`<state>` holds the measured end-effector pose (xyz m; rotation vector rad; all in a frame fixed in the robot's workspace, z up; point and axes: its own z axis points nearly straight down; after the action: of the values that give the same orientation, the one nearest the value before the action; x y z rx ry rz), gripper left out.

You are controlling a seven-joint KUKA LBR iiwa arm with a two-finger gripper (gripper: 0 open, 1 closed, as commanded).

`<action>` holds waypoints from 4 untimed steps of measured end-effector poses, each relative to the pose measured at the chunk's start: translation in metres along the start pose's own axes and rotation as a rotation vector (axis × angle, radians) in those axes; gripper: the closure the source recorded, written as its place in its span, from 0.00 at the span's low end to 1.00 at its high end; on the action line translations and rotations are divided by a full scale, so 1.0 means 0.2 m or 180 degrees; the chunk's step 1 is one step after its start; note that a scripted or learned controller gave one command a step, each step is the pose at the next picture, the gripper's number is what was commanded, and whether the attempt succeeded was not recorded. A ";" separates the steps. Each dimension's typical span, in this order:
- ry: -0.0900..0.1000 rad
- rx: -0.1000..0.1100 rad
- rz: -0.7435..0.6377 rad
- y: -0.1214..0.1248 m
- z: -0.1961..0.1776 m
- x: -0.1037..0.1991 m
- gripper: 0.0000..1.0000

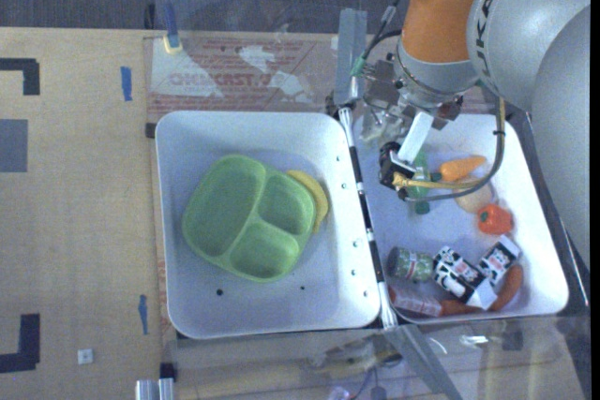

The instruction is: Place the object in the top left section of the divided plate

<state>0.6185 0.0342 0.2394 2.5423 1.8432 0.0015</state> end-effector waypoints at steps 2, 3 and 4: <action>-0.0001 0.0007 0.0996 -0.12 0.14 -0.12 1.00; -0.0001 0.0006 0.0582 -0.10 0.28 0.19 1.00; 0.0000 0.0018 -0.0140 -0.40 0.28 -0.32 1.00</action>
<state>0.5234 -0.0011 0.1839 2.5047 1.9017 -0.0037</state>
